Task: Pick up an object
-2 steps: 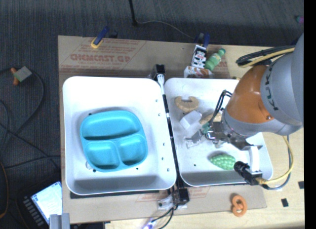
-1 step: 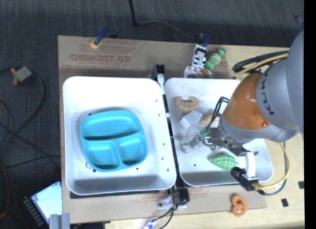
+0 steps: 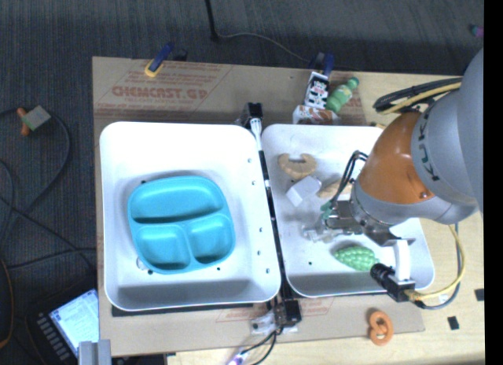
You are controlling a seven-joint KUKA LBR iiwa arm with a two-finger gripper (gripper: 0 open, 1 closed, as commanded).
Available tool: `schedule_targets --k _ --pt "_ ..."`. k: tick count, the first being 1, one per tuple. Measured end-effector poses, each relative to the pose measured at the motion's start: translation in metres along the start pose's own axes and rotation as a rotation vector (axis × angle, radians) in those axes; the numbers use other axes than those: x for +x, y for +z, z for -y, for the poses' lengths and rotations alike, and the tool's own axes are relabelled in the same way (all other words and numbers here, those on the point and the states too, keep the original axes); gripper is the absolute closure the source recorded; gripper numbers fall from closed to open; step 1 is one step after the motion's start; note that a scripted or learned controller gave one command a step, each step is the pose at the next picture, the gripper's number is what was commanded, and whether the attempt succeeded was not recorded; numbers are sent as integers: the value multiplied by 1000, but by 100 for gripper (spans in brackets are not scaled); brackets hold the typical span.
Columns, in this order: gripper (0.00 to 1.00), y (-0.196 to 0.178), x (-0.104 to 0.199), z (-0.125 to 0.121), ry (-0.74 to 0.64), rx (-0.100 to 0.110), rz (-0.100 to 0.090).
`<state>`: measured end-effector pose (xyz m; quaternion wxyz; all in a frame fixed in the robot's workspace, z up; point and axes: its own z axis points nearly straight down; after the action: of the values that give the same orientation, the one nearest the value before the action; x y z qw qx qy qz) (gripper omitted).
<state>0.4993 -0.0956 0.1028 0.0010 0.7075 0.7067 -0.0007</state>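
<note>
— What's in the bins?
— Left bin (image 3: 118, 198): a blue divided tray (image 3: 181, 223). Right bin (image 3: 424, 265): a tan ring (image 3: 299, 167), a white block (image 3: 303, 193), a green knobbly toy (image 3: 355, 257) at lower right.
— And the jaws?
— Gripper (image 3: 330, 218) sits mid-bin beside the block; its opening, cannot tell. An orange ring (image 3: 380, 326) lies on the desk (image 3: 157, 92) below.

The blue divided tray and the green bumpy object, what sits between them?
In the camera view, between the blue divided tray and the green bumpy object lie bare white bin floor and the two bins' adjoining walls.
</note>
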Motion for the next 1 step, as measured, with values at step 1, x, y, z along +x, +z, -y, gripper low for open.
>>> schedule_targets --k 1 --pt "100 15 -69 -72 -1 -8 1"
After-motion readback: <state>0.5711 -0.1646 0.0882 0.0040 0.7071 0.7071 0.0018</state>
